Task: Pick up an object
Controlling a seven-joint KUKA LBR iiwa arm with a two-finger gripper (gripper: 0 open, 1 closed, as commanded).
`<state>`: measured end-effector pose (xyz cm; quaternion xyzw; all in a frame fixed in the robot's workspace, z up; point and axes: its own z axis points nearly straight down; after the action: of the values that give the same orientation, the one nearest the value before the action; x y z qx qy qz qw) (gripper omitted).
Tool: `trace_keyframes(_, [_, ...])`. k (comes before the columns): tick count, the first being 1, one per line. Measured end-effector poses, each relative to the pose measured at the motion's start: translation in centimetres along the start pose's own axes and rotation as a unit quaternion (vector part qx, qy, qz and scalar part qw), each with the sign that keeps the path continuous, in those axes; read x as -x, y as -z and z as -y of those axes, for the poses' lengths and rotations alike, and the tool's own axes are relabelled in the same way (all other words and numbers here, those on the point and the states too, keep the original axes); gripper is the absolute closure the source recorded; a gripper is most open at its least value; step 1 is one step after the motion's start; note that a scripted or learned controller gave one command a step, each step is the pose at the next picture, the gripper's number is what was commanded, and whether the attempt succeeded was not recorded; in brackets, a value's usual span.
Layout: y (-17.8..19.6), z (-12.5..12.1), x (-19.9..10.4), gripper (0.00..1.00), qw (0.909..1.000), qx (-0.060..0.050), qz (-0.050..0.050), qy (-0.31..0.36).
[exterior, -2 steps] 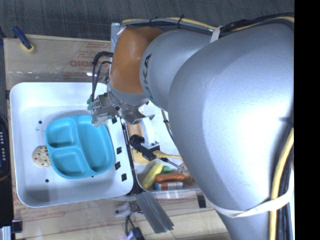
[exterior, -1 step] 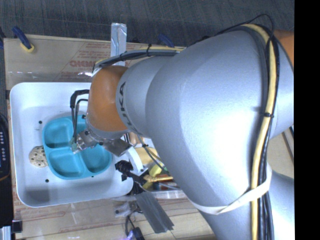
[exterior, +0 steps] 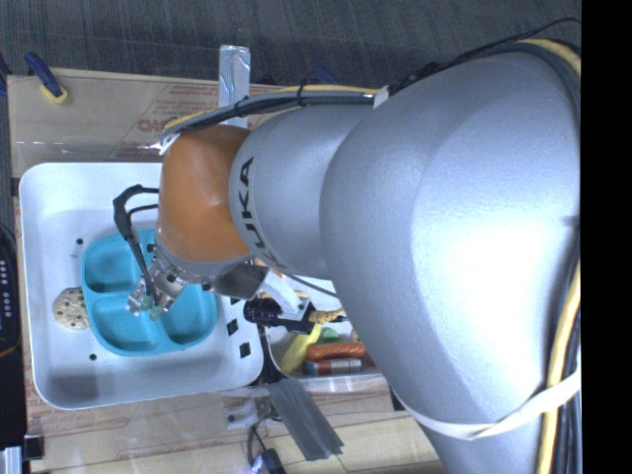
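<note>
Grey and bulky, my arm (exterior: 434, 245) fills the right half of the view, nearest the camera, with an orange band (exterior: 197, 200) above the wrist. It reaches left and down into the left white bin (exterior: 49, 265). My fingers (exterior: 150, 304) hang over a blue divided tray (exterior: 128, 304) that lies in the middle of that bin. They sit just above the ridge where the tray's compartments meet, and whether they are apart or together I cannot tell; nothing shows between them. A round speckled cookie (exterior: 69, 309) lies on the bin floor just beside the tray's left edge, a little apart from my fingers. The right bin (exterior: 326, 378) is mostly hidden under my arm; at its near corner a yellow piece (exterior: 296, 349) and an orange, carrot-like piece (exterior: 336, 349) lie together. Both bins rest on a tan counter (exterior: 118, 107) with faint red print. Dark ribbed flooring (exterior: 148, 8) stretches beyond the counter's far edge.
</note>
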<state>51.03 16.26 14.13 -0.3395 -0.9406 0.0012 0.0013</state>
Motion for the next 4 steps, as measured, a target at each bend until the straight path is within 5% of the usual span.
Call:
trace_keyframes(1, [-4.9, -3.4, 4.7, 1.0, 0.9965, 0.004, 0.002, 0.083])
trace_keyframes(2, [7.7, -6.8, -0.7, 1.0, 0.9786, 0.002, 0.002, 0.206])
trace_keyframes(3, [-2.4, -8.5, 1.3, 1.0, 0.9203, 0.005, 0.006, 0.391])
trace_keyframes(4, [-3.2, -7.8, 2.2, 1.0, 0.86, 0.013, 0.019, 0.51])
